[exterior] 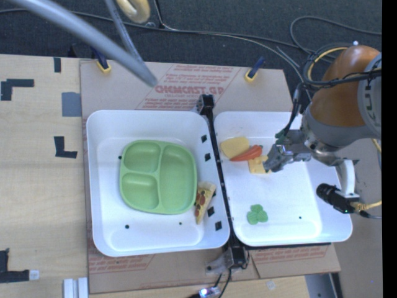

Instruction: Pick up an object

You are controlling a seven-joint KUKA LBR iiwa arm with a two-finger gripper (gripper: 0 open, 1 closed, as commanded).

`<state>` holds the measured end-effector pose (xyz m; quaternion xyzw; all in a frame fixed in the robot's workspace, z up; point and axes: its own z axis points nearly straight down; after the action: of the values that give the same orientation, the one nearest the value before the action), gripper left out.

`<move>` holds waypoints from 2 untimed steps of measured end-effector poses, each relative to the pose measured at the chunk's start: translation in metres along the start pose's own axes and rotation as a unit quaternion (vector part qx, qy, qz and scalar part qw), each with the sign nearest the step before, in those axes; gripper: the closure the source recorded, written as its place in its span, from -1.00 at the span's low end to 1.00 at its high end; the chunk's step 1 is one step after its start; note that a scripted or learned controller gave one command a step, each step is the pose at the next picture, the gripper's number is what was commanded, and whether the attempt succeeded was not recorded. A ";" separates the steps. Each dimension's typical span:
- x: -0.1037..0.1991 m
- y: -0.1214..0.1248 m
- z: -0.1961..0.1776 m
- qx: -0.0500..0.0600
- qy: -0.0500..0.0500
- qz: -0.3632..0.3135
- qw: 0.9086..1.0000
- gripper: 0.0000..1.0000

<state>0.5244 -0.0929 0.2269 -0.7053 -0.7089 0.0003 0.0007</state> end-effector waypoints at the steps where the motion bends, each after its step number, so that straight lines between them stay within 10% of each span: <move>1: 0.045 0.030 -0.003 -0.001 0.000 -0.001 1.000 1.00; 2: 0.095 0.052 -0.011 -0.001 0.000 -0.001 1.000 1.00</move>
<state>0.5761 0.0021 0.2384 -0.7047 -0.7095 -0.0005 0.0003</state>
